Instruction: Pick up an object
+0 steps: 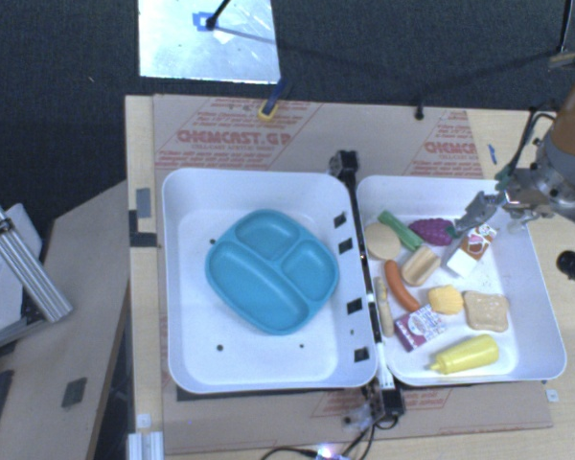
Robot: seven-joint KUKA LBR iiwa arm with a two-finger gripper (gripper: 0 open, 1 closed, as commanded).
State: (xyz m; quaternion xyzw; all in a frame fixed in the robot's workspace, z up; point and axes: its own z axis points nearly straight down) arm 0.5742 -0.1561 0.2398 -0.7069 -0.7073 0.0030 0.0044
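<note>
The toy food items are seen heaped in the right bin (541,300), a shallow white plastic tray with rounded corners. Noted there: a glossy yellow mustard bottle (466,355) lying on its side near the front wall, a tan bread slice (486,310) of matt texture, a small yellow rounded piece (446,300), a red-and-white sachet (421,328), an orange sausage-shaped piece (401,285), a beige bun-like roll (420,264), a green elongated piece (399,228), a bumpy purple grape cluster (432,229), and a small red-and-white carton (475,244).

The claw (484,209) is seen over the back right part of this bin, just above the carton and beside the grapes. Its tips are blurred against the clutter; whether it is open or closed cannot be told, and no object is seen within it. The arm (565,151) is cut off at the right edge.

The left bin (187,257) contains one smooth blue compartment plate (271,269), lying flat. Both bins rest on a printed cardboard sheet (230,132) upon the bench (86,257).
</note>
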